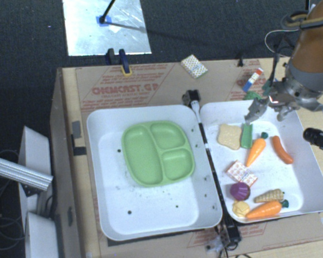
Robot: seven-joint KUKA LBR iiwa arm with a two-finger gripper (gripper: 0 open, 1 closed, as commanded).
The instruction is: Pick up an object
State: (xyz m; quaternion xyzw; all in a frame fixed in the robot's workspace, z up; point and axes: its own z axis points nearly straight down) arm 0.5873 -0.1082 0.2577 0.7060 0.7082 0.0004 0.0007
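Over the right white bin (318, 188), the gripper (254, 113) hung above one green plastic cylinder (246, 136); finger state unreadable. Two orange toy carrots (254, 150) lay nearby; one green divided plate (157, 153) occupied the left bin (106, 175).

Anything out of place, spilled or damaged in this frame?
Nothing looks spilled or broken. The green divided plate lies flat in the left bin. The toy foods lie loosely in the right bin. One oddity: a small patterned block lies outside both bins, on the cardboard behind them.
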